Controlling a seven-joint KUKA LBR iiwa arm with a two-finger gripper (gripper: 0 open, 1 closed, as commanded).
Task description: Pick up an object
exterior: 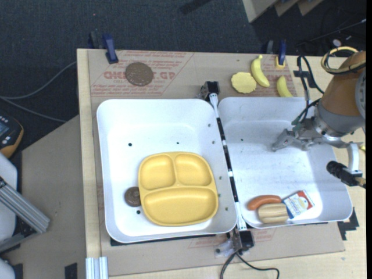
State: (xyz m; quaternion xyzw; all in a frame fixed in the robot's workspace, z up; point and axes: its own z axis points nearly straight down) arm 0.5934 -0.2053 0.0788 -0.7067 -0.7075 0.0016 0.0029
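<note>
Now the gripper (pixel 281 142) hovers over the right bin (pixel 261 173), its finger state impossible to tell, well apart from the hot dog (pixel 268 208).

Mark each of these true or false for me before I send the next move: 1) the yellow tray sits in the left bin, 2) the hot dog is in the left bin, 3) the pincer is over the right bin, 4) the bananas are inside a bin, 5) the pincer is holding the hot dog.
1) True. The yellow tray lies in the left bin.
2) False. The hot dog lies in the right bin, near its front edge.
3) True. The pincer is over the right bin's upper part.
4) False. The bananas lie on the bench behind the right bin.
5) False. The pincer is well apart from the hot dog.
</note>
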